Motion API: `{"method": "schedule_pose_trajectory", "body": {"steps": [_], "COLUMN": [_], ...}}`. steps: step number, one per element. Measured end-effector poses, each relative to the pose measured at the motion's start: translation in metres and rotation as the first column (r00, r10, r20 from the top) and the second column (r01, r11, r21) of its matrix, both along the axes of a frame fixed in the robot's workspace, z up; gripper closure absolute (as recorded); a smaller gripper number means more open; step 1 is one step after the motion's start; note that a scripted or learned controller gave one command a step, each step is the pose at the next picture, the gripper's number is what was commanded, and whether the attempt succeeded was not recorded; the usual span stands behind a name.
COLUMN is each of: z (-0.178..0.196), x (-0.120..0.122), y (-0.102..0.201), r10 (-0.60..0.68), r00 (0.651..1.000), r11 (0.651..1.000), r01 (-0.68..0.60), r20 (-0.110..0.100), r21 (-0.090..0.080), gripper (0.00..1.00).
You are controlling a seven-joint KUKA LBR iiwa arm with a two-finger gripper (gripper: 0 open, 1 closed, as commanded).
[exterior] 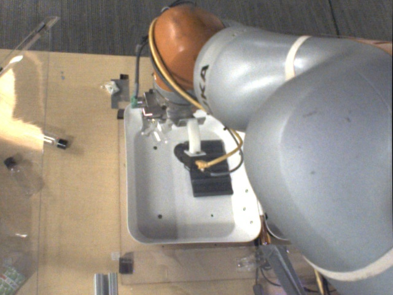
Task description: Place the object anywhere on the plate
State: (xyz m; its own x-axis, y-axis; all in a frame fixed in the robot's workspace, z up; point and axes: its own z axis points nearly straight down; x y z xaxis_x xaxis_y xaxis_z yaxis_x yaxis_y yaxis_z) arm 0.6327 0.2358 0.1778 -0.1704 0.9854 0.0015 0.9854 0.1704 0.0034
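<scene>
My gripper [151, 125] hangs low over the far left corner of a shallow white bin [144, 217], close to its left wall. I see nothing clearly held at its tip. The bin floor that shows below the gripper is bare white with a few small dark dots. The large grey arm [307, 121] with its orange band [181, 42] hides the bin's right side and everything further right.
On the wooden bench left of the bin lie a small clear vial with a black cap [56, 142] and a tiny dark piece [9, 163]. A black fixture [120, 94] sits at the bin's far left corner, a small black block [126, 264] near its front.
</scene>
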Motion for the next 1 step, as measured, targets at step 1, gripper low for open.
{"method": "schedule_pose_trajectory", "body": {"steps": [1], "z": [-0.0337], "x": [-0.047], "y": [-0.0219], "r10": [0.121], "r00": [0.993], "r11": [0.993], "r01": [-0.121], "r20": [0.0], "r21": [0.0], "gripper": [1.0]}}
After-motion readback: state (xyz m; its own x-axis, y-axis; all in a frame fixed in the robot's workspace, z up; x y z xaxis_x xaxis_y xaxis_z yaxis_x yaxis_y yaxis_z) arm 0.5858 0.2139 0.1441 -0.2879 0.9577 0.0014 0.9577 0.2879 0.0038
